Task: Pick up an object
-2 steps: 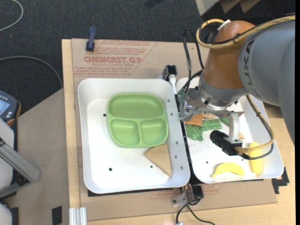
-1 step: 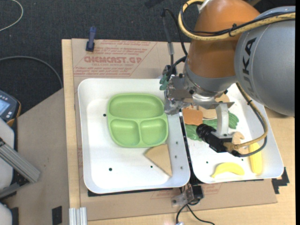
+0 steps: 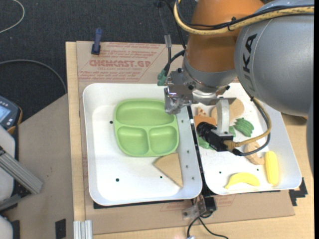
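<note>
Beside bin divider (image 3: 188, 148): tan wedge (image 3: 171, 168).

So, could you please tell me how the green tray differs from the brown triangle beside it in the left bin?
The green tray is rounded, with three compartments; the brown triangle is flat and pointed. The tray is far bigger. The tray sits mid-bin; the triangle lies nearer the front edge. Both rest in the left bin.

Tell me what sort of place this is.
Probably a robot lab or test bench: a big grey and orange arm hangs over two white bins holding toy food such as a banana, with loose cables on the dark floor.
</note>
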{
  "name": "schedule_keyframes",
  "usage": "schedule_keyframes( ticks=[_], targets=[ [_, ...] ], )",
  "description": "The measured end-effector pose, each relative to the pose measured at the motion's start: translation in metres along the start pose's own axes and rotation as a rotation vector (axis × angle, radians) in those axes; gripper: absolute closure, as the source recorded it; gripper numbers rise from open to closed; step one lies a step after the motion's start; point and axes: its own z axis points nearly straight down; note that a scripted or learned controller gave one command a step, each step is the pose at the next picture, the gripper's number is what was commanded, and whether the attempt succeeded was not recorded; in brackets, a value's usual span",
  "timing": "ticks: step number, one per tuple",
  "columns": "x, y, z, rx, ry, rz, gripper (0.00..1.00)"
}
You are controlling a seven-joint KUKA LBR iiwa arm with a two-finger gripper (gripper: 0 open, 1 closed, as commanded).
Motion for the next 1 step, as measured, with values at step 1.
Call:
schedule_keyframes(
  ticks=[1],
  targets=[
    [0.0510, -0.0335, 0.0688, 0.014, -0.001, -0.002, 1.00]
  ],
)
